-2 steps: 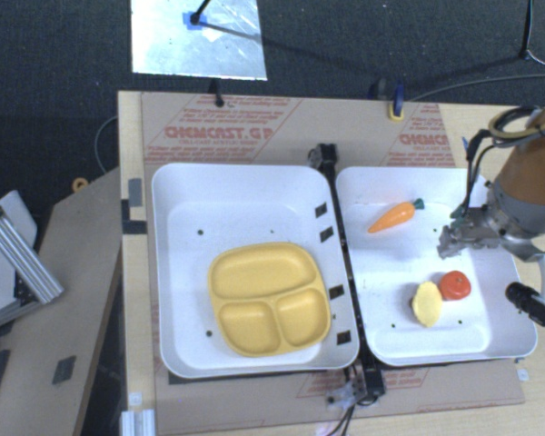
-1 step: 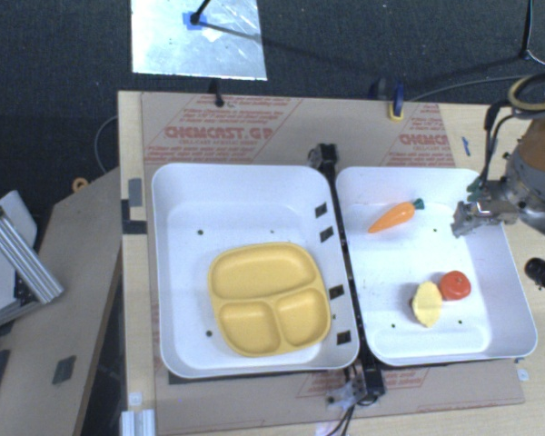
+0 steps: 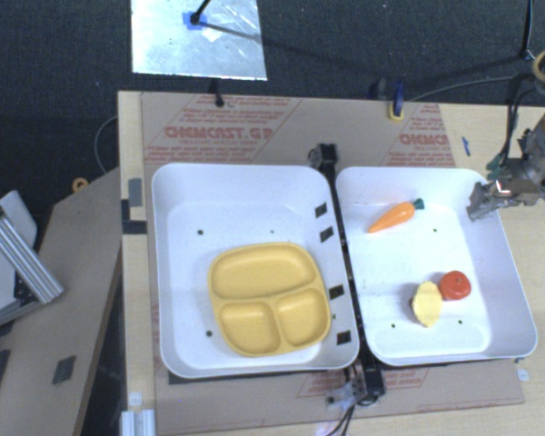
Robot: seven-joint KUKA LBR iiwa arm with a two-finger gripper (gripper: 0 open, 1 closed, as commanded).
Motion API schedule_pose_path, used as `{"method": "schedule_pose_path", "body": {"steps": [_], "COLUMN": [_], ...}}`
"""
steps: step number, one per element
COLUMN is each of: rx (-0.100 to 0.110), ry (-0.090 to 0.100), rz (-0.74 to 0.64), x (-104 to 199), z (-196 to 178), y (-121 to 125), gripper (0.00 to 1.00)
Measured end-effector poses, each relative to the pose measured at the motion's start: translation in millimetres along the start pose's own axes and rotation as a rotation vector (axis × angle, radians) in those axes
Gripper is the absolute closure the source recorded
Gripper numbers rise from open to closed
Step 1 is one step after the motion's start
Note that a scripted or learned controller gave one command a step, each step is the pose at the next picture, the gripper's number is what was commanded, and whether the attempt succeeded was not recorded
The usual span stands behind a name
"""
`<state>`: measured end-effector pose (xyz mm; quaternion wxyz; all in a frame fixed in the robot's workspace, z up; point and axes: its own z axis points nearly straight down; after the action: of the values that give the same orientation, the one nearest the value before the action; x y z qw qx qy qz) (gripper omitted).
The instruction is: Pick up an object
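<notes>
Jaws [image 3: 483, 198] on the grey arm hang at the right bin's far right rim; whether they are spread or pressed together cannot be told. Across the wooden tabletop [image 3: 490, 125], the shallow white left bin [image 3: 177, 243] holds a yellow three-compartment plastic tray [image 3: 269, 296]. Inside the shallow white right bin [image 3: 504, 289], an orange toy carrot [image 3: 394, 215] lies near the jaws, to their left. Well below them, a red toy tomato [image 3: 454, 285] touches a yellow toy fruit [image 3: 426, 304].
</notes>
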<state>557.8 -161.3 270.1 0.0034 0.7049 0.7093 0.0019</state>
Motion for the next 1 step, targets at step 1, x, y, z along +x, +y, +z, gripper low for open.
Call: {"method": "schedule_pose_path", "body": {"steps": [1], "rx": [0.006], "ry": [0.004], "rz": [-0.004], "x": [54.7], "z": [-2.8], "y": [-8.5], "gripper": [1.0]}}
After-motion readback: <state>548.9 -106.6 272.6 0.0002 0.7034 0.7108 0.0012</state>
